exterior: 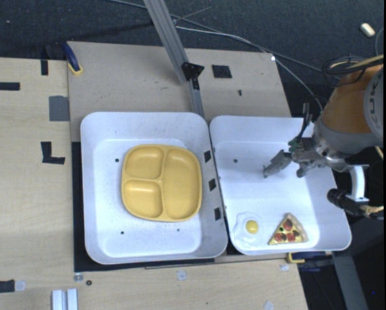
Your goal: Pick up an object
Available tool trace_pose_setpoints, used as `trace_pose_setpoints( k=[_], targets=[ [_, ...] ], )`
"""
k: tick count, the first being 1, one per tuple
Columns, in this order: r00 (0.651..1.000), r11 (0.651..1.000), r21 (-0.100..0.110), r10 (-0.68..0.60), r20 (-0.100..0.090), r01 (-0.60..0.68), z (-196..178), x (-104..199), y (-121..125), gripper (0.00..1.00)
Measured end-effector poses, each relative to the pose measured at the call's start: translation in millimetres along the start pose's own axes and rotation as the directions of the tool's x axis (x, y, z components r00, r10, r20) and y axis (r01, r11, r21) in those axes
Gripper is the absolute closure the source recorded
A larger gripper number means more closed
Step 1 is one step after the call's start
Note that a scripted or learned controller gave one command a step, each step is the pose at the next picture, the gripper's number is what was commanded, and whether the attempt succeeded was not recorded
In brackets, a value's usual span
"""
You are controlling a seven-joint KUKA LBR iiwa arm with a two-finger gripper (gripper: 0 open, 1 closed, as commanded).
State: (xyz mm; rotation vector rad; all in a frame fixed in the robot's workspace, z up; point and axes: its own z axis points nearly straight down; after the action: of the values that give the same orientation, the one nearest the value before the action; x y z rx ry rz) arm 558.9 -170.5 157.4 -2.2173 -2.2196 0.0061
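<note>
Camera view. The counter (pixel 134 76) carries two shallow white bins side by side. The left bin (pixel 102 173), in the centre-left of the frame, holds a yellow divided plate (pixel 161 182) with three compartments, lying flat near the bin's middle. The right bin (pixel 257 141), in the centre-right of the frame, holds two small items along its lower edge: a toy fried egg (pixel 249 227) at lower left of that bin and a toy pizza slice (pixel 288 230) just to the right of it, the two near each other but apart.

The arm (pixel 354 115) enters from the right edge of the frame. Its claw (pixel 284 162) sits over the upper middle of the right bin, with one dark finger (pixel 275 165) pointing toward the left. How far the claw is open cannot be told from this angle. Nothing is visible between its fingers.

Task status, as a judgement: no object is picked up yet. All three candidate objects rest in their bins, well apart from the claw. Approach, closure and lift remain. The egg and pizza slice are the nearest candidates.
</note>
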Motion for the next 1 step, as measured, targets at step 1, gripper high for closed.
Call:
trace_pose_setpoints(
  k=[1],
  targets=[
    [1.0, 1.0, 0.002, 0.0, -0.001, 0.0, 64.5, -0.6, -4.7, 0.0]
  ],
)
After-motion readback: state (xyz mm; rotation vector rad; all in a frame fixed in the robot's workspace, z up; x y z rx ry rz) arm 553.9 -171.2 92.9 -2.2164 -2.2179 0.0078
